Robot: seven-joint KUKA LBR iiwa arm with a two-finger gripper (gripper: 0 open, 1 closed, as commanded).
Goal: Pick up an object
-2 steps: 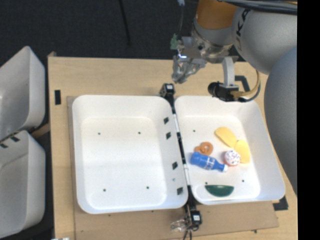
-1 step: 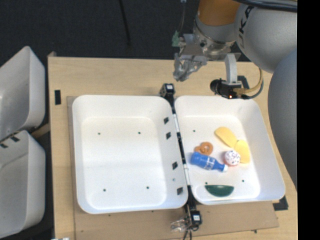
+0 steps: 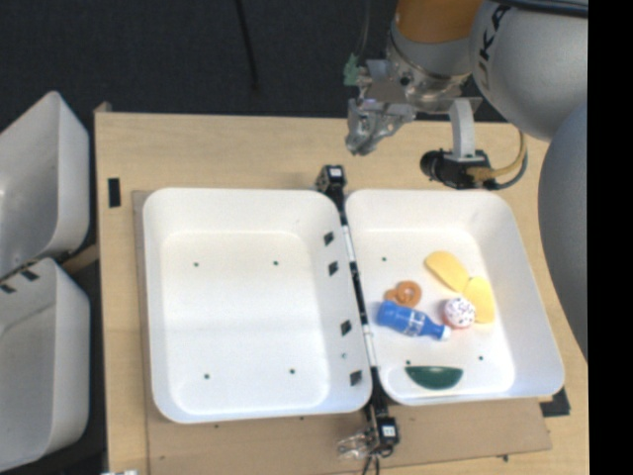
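We see a wooden bench (image 3: 227, 151) with two white bins (image 3: 168, 265); the gripper (image 3: 368, 137) hangs above its far edge, grasp state unclear.

Grey rounded arm (image 3: 534, 57), orange band above wrist, small metallic hand (image 3: 368, 135), black cables.

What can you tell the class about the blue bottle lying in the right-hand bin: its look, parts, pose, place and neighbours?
The small blue plastic-looking bottle lies on its side in the shallow white right bin, near the divider between the bins. Its body is bright blue, with a white cap end pointing toward the round pink-and-white speckled toy, which it seems to touch. The orange ring-shaped toy sits just behind it, close or touching. It lies slanted across the bin floor.
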